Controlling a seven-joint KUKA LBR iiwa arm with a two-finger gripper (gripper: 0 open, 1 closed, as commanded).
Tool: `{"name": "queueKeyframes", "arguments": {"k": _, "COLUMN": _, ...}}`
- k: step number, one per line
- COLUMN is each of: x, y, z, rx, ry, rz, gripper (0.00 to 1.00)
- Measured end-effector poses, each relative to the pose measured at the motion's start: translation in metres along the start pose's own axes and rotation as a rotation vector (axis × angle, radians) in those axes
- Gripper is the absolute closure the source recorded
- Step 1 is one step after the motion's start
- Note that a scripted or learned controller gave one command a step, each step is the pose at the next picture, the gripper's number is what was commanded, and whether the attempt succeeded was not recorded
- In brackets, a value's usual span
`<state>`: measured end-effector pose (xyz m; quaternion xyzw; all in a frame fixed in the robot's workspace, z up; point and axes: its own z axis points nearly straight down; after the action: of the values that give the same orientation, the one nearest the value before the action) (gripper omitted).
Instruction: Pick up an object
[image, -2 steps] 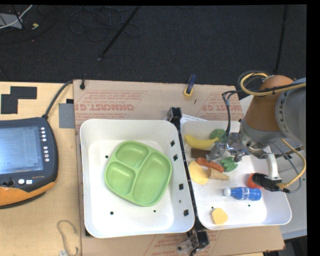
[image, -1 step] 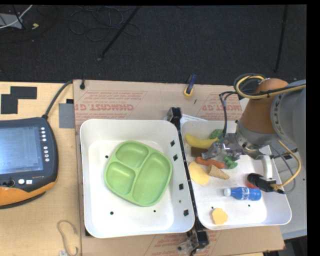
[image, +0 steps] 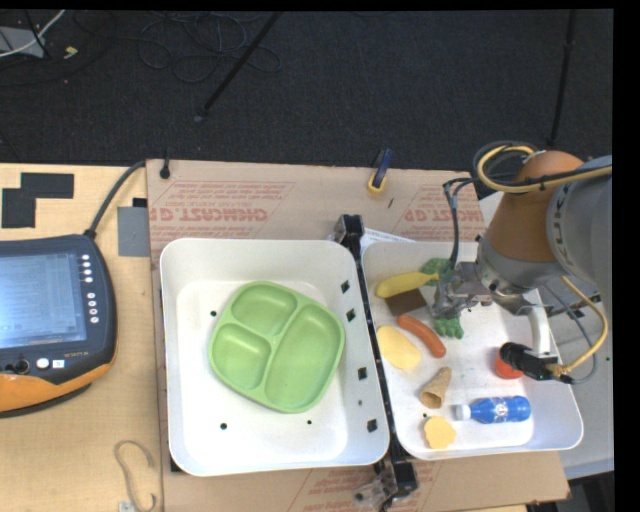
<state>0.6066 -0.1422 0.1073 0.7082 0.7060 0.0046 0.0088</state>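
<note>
A cardboard-topped bench bears two white bins; the left bin holds a green tray; the arm leans over the right bin, gripper low by the green toy, its opening hidden; that toy looks light, stiff; pinch its middle.

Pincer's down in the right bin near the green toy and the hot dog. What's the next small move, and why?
Probably a short lift straight up to check the grasp. The pincer sits low in the right bin, on the green toy and beside the hot dog and banana. Whether anything is caught can't be seen from here; a small rise would show it without disturbing the neighbours.
</note>
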Motion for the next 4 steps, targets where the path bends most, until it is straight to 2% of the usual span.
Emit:
{"name": "queueKeyframes", "arguments": {"k": 1, "x": -0.005, "y": 0.008, "z": -0.046, "rx": 0.017, "ry": 0.005, "rz": -0.002, "gripper": 1.00}}
{"name": "queueKeyframes", "arguments": {"k": 3, "x": -0.009, "y": 0.012, "z": -0.122, "rx": 0.017, "ry": 0.006, "rz": -0.003, "gripper": 1.00}}
{"name": "queueKeyframes", "arguments": {"k": 4, "x": 0.054, "y": 0.006, "z": -0.126, "rx": 0.022, "ry": 0.008, "rz": -0.008, "gripper": 1.00}}
